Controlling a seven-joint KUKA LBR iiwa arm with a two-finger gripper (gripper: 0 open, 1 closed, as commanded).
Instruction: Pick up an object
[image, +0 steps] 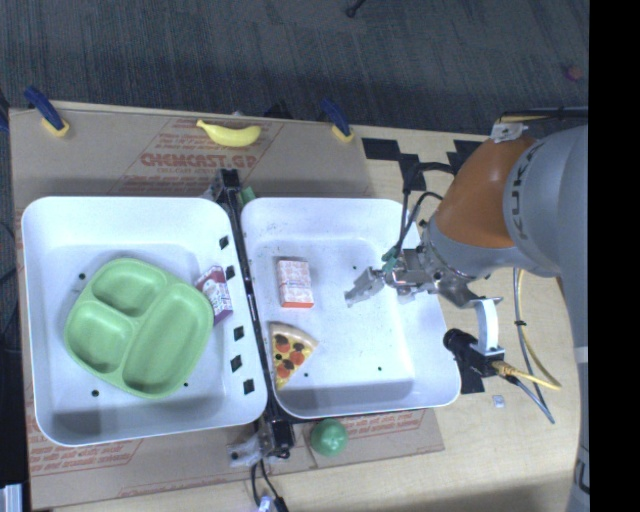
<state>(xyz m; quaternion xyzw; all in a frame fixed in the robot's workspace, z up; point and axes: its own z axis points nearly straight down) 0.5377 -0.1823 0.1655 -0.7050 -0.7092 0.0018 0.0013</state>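
1. The left bin (40, 300) is seen to hold a green divided plate (138, 325), with a small dark red packet (214, 291) lying against the plate's right edge, close to the divider between the bins. Neither is near the gripper, so neither is judged the likely target.

2. In the right bin (330, 215), an orange-and-white box (293, 282) is found lying flat left of centre. A pizza-slice toy (289, 353) lies just below it, towards the near-left corner. The two are apart, so either could be taken without the other being disturbed.

3. The gripper (362, 288) is seen over the right half of the right bin, reaching in from the right, well clear of both items. Nothing is seen between its fingers; whether the jaws stand wide or narrow cannot be told from this angle.

4. For a sound pick, the gripper should be carried left until it is centred over the box, the jaws set across its narrow width, and the descent made straight down.

5. The bin floor should be met gently, since a flat box is easily pushed aside rather than grasped.
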